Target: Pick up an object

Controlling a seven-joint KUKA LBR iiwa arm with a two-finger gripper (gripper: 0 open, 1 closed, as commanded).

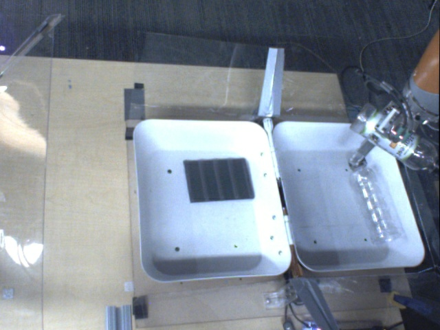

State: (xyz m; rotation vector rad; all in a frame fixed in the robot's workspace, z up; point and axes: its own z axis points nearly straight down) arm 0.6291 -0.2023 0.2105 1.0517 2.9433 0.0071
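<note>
Care is needed — claw (pixel 357 161) (grip state I cannot tell) should descend squarely over clear bottle (pixel 375 206) just below it.

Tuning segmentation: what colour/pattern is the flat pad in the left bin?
Dark grey, nearly black, with lengthwise ridges: the flat pad, seen in the camera view.

A dark ribbed pad (pixel 218 180), perhaps rubber, lies in the left bin (pixel 155 205).

Two white bins: left bin (pixel 148 205), right bin (pixel 309 184). One dark ribbed pad (pixel 218 179) in the left bin; one clear bottle (pixel 376 203) in the right bin.
</note>
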